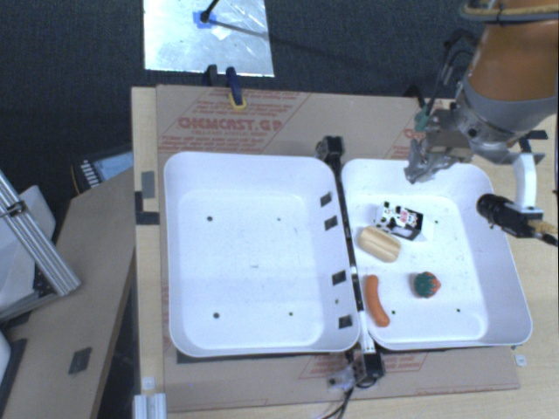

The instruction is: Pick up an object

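The right bin [489, 260] holds several small objects: a black-and-white patterned piece [401, 219], a tan bread-roll shape [380, 244], an orange sausage shape [376, 299] and a green and red berry-like toy [425, 284]. My gripper [421, 169] hangs over the bin's far left corner, above and behind the patterned piece, with nothing visible between its fingers. Its fingers point down and look close together.
The left bin [188, 260] lies beside the right one, joined by a black hinge strip [342, 234]. A shiny metal sheet [208, 24] lies at the back. A black cylinder [498, 209] on the arm overhangs the right bin's edge.
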Tool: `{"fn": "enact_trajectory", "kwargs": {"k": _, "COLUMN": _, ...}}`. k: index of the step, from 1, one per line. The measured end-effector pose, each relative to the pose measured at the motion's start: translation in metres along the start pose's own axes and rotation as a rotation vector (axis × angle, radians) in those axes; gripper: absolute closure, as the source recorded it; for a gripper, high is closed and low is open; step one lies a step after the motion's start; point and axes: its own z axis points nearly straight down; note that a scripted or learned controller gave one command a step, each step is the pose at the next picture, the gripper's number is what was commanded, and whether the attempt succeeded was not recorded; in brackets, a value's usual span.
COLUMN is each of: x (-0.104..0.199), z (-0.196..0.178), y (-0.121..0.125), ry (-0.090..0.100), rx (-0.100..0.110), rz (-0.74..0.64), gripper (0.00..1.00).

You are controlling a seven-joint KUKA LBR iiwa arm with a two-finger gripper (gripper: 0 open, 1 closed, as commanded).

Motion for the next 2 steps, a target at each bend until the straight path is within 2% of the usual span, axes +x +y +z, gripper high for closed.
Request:
{"fn": "enact_trajectory", "kwargs": {"k": 1, "x": 0.053, "z": -0.041, "y": -0.019, "ry": 0.005, "rx": -0.006, "rz": -0.016, "gripper": 1.00}}
{"fn": "enact_trajectory", "kwargs": {"k": 2, "x": 0.117, "z": -0.065, "y": -0.043, "ry": 0.006, "rx": -0.005, "rz": -0.018, "gripper": 1.00}}
